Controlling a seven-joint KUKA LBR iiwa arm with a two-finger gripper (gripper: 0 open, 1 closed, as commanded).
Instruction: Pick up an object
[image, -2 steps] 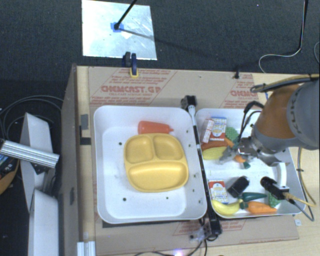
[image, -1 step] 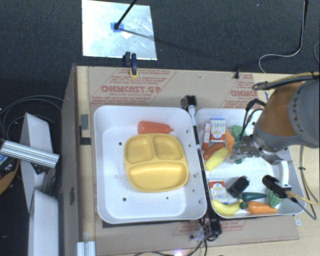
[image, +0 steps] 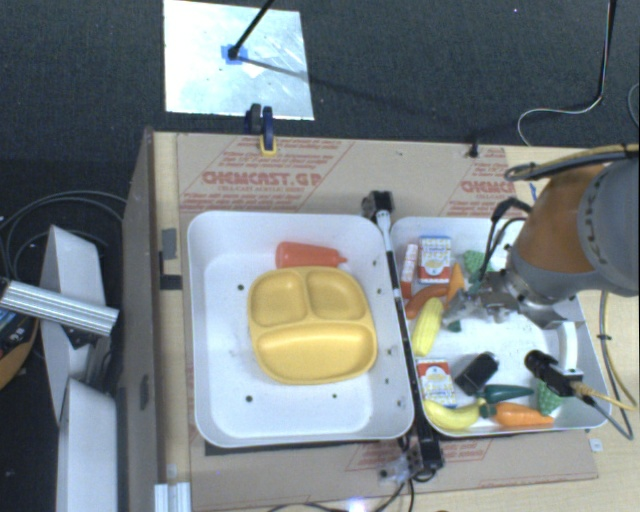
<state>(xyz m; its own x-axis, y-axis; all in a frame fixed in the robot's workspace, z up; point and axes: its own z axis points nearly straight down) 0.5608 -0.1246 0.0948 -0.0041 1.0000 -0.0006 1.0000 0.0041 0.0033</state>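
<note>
Table (image: 300, 170) carries two white bins. Left bin (image: 225, 400): yellow divided plate (image: 310, 325) at its centre, orange-red piece (image: 310, 254) touching the plate's far edge. Right bin (image: 575, 420), crowded: my arm (image: 575, 240) comes in over its far right corner, my tool (image: 480, 300) low among the objects mid-bin; cannot tell how it stands. Just beside it: corn cob (image: 428, 325), small carton (image: 434, 258). Near edge: banana (image: 448, 414), carrot (image: 522, 416), black block (image: 476, 372).

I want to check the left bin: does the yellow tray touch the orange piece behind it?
Touching: the camera view shows the tray overlapping the orange piece's lower edge, no gap between.
</note>
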